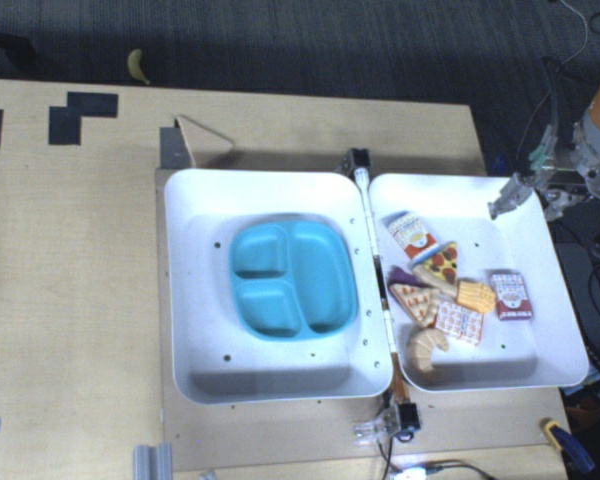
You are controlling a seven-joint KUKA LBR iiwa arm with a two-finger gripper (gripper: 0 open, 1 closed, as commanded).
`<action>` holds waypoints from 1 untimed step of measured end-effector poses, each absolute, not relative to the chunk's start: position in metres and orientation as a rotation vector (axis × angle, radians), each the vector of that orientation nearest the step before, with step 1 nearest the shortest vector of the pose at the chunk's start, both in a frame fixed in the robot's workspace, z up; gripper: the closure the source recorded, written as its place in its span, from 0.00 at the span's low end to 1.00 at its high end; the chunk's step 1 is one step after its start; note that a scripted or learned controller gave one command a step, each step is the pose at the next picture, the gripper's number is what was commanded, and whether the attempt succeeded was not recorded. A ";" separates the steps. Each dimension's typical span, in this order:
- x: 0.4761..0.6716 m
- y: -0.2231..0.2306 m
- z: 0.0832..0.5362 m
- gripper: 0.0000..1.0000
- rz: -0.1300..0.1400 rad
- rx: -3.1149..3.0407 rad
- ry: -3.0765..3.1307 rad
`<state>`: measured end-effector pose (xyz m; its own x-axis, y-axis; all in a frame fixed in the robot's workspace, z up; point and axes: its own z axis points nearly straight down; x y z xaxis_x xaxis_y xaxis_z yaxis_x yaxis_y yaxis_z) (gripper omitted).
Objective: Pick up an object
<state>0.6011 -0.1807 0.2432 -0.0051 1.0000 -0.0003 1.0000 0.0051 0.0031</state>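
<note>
Nearest the camera in the right bin (555,353) there's a pile of toy food: a croissant-ish piece (426,347), a waffle (459,321), a cracker (475,296), a pizza slice (439,262), with a small red packet (511,295) standing long-axis up-down beside them. Left bin (195,368) holds a blue divided tray (290,278). Further back, the tool (507,198) hangs over the right bin's far corner, arm cut off at the edge, can't tell its grip state.

The arm (598,138) is cut off by the right edge. Its hand (510,200) is blurred. The food packets' (412,233) labels are too small to read.
</note>
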 end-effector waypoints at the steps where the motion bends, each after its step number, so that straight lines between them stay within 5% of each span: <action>1: 0.486 -0.207 0.159 0.00 0.000 2.220 2.223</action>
